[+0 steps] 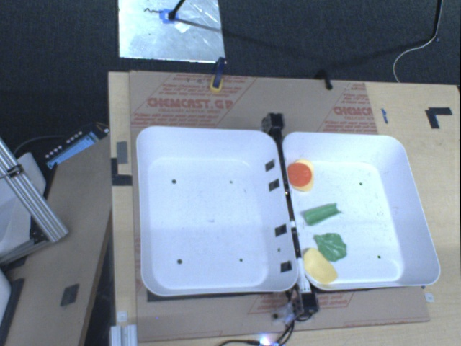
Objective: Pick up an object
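Note:
The right bin (403, 193) holds several small objects along its left side. An orange-red round piece on a yellow base (300, 174) lies near the divider at the top. Below it rests a green elongated piece (320, 213). A green leafy piece (331, 246) sits lower, touching a yellow rounded piece (319, 266) at the bin's near left corner.
The left bin (209, 207) stands beside the right one, joined by a black clip strip (282, 207). Both rest on a cardboard sheet (187, 99). A shiny metal plate (171, 19) lies beyond the bench; an aluminium frame (29, 200) stands at far left.

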`<action>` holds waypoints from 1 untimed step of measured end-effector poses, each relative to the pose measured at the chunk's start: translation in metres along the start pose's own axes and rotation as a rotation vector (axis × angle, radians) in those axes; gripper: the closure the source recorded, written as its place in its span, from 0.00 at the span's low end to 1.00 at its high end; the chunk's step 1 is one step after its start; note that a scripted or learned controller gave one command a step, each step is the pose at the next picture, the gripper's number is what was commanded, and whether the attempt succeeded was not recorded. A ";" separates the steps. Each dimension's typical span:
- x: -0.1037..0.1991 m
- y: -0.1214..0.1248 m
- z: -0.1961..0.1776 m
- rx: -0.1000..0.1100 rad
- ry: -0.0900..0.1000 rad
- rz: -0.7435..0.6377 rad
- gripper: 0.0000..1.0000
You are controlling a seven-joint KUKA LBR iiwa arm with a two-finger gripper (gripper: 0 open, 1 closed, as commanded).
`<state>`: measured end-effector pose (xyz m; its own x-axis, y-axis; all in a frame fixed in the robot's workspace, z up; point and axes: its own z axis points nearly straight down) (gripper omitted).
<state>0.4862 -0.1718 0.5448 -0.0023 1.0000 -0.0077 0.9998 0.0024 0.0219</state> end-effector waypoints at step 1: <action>-0.036 0.053 0.011 0.016 0.004 0.002 1.00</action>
